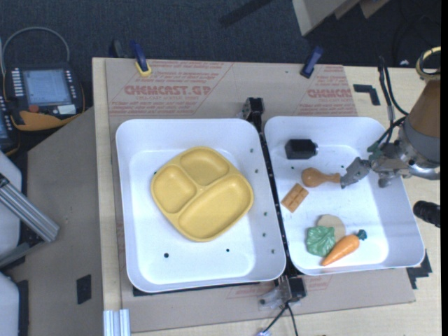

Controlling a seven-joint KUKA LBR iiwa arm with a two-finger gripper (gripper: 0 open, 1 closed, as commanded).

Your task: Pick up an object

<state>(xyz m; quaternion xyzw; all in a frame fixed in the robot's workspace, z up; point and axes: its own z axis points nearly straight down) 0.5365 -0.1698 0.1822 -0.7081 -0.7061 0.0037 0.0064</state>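
Gripper (367, 171) is seen low over the right bin (399, 215), fingers spread wide with nothing between them, one fingertip just at the handle end of the drumstick (320, 178) — the nearest candidate, lying at about 9 o'clock from the fingers. A good grasp is judged to need the jaws centred across the narrow handle, not the rounded bulb. Other items: black block (300, 148) at 11 o'clock, ridged tan wafer (295, 198), leafy green piece (320, 240), smooth orange carrot (342, 249) at 7 o'clock — glossy yellow divided plate (201, 193) in the left bin (140, 208).

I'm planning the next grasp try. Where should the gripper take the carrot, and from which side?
Grip the carrot across its orange middle, coming down from above with fingers set across its slanted length. The body is thicker there than at the tip. The green leaf crowds its lower end, so stay nearer the top.
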